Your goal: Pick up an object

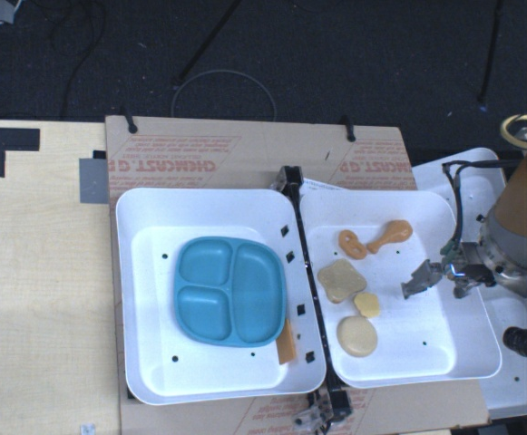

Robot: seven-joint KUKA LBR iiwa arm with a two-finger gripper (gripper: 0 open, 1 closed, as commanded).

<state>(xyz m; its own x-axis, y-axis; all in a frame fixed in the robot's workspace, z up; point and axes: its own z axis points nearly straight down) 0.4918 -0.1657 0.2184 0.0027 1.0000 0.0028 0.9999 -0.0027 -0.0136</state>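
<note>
Arm comes in from the right, and the end effector (437,276) hangs over the right bin (426,356), on its right side. Its dark fingers look spread, with nothing between them, so no pick yet.

Candidates all sit in the left half of that bin: an orange spoon-ish piece (376,238) up top, a tan slice (341,280) below it, a small yellow chunk (366,304) just beside the slice, and a pale round piece (357,336) nearest the camera. Left bin (145,234) has a blue tray (228,291) with a thin brown stick (286,343) tucked against its edge.

What I'd worry about: the end effector is well apart from every item, so it has to travel left before dropping. The slice and the yellow chunk nearly touch, so a descent between them probably shoves one aside or grabs both badly. The slice looks flat, so fingers could close over it and come up with nothing. The round piece seems the safest bet since it sits on its own, though it may roll.
</note>
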